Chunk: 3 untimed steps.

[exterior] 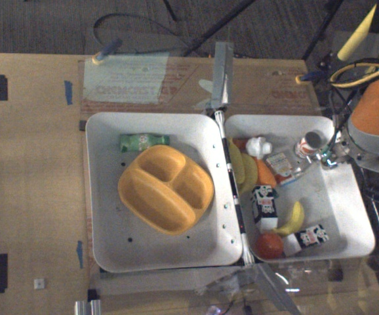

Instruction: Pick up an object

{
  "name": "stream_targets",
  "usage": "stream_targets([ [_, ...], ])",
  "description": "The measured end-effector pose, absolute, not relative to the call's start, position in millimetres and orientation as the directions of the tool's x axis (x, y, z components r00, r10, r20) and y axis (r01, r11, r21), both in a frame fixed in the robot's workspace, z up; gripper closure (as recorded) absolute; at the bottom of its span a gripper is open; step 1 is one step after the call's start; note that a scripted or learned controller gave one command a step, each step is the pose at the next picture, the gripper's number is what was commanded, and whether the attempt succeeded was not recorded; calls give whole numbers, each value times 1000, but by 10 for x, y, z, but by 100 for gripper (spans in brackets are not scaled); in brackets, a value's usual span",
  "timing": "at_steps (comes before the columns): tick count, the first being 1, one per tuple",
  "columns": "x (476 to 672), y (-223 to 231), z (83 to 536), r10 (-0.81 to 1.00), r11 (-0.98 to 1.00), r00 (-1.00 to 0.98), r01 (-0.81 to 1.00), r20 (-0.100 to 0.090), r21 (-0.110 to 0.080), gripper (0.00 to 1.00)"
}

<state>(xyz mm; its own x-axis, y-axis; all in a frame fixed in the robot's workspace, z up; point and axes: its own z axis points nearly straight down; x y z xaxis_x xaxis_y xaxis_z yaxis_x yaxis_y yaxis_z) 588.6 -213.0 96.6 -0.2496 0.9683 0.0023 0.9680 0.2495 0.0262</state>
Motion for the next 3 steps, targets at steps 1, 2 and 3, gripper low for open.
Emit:
stream_targets([
  [1,6500,-1683,955,785,619,-619,785,-16,12,0],
  [2,6501,-1683,1058,786,618,-618,786,-17,15,100],
  [3,6088,-2244,2227,675,738,-738,675,-4,2,100],
])
